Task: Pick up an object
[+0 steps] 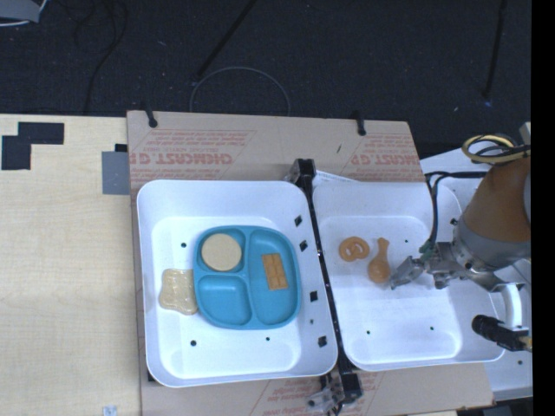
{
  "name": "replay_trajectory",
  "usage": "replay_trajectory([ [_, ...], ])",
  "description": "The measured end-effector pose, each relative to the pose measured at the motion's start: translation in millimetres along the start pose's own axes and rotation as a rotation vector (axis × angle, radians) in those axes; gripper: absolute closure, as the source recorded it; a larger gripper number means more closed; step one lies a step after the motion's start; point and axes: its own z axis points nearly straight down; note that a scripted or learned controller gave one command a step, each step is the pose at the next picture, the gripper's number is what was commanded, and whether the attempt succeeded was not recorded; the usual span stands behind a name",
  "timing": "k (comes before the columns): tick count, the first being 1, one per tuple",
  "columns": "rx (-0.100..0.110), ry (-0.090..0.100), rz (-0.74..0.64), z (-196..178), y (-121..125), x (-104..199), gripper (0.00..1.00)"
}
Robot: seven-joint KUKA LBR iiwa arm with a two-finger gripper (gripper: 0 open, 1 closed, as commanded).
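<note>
Two shallow white bins sit side by side on the bench. Camera view: the left bin [165, 224] holds a blue divided tray [234, 306]. In the tray, a round tan disc [220, 251] lies in the 10 o'clock compartment and a flat orange waffle-like piece [275, 271] in the 2 o'clock compartment; the lower compartment is bare. A pale toast-like slab [178, 290] lies on the bin floor, touching the tray's edge at its 9 o'clock side.

The right bin [408, 341] holds two items near its centre: a tan pretzel-shaped ring [353, 250] and, just beside it at 4 o'clock, a drumstick-shaped piece [379, 263]. The drumstick's long axis runs roughly 12 to 6 o'clock, slightly tilted, with the bulb end lowest.

The arm enters from 3 o'clock, and the gripper [406, 276] sits low inside the right bin. Whether it is spread or closed cannot be determined at this resolution, and nothing is visibly held.

Key relation: the drumstick lies at about 10 o'clock from the gripper, just beside it, possibly touching. The pretzel ring lies further on along the same bearing. Judgement: the drumstick is the likeliest target, and a short move toward 10 o'clock would straddle it.
</note>
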Motion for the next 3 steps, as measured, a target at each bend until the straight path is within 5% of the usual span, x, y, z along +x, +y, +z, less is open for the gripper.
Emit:
replay_trajectory([
  [1, -0.003, -0.002, 0.004, -13, 1, -2, 1.0],
  [3, -0.01, -0.004, -0.005, -110, 1, 5, 1.0],
])
